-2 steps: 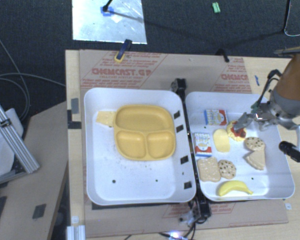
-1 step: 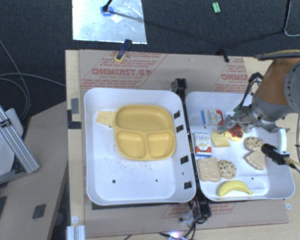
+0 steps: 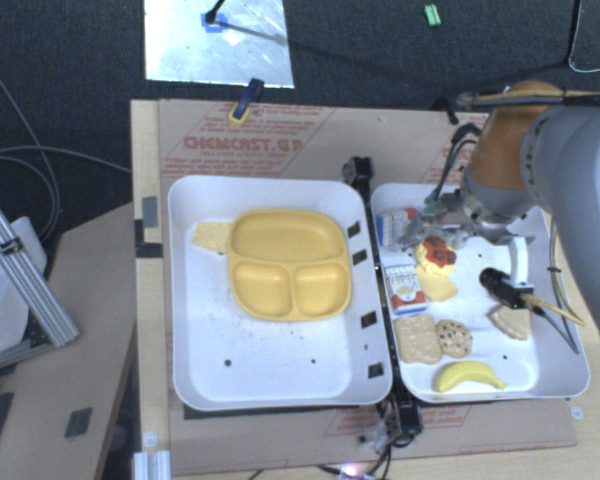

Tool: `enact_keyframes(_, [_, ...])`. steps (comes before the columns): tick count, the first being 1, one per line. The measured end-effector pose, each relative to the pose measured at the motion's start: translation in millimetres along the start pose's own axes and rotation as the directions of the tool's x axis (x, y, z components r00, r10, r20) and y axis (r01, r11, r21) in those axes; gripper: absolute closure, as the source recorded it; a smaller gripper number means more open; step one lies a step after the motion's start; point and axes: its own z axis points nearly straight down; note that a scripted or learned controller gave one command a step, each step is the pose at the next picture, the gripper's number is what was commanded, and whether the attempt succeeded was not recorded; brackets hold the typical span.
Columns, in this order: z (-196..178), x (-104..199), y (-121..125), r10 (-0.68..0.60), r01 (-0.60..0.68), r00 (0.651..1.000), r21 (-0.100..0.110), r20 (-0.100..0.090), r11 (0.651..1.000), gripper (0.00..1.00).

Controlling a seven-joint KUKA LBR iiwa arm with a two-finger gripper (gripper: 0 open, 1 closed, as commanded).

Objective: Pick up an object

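My gripper (image 3: 428,230) hangs low over the back left part of the right bin (image 3: 560,368). Just in front of it lies a red toy food piece (image 3: 441,254) resting on a pale yellow wedge (image 3: 437,284). A blue and white carton (image 3: 390,228) lies just left of the gripper. A second small carton (image 3: 405,288) sits by the bin's left wall. Nothing shows as lifted off the bin floor.
Toward the front of the right bin lie a square cracker (image 3: 417,338), a chip cookie (image 3: 456,338), a banana (image 3: 468,376) and a tan bread piece (image 3: 510,321). The left bin (image 3: 195,368) holds a yellow divided plate (image 3: 288,265) and a pale slice (image 3: 211,236).
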Motion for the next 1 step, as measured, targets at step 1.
enact_keyframes(1, [-12.7, -4.2, 0.7, 0.004, -0.004, 1.0, -0.005, 0.002, 1.0, 1.0])
